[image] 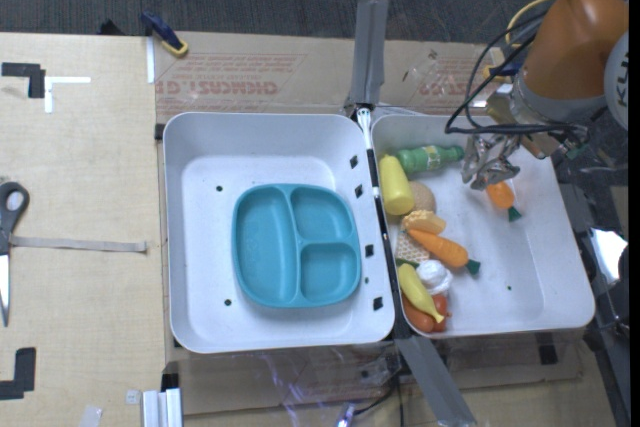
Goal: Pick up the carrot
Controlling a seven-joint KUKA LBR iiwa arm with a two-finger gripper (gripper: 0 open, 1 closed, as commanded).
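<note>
Reaching from right — arm [575,40] above carrot [501,196]

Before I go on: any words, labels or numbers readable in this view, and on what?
Cardboard sheet behind the bins: red print, seen upside down and blurred; not readable.
Arm housing at the right edge: part of a dark letter, cut off; not readable.
Green bottle: label too small to read.

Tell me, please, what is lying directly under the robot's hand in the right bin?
A small orange carrot lies just under the hand, on the right bin's white floor. The hand covers the carrot's upper end, so contact can't be judged.
</note>
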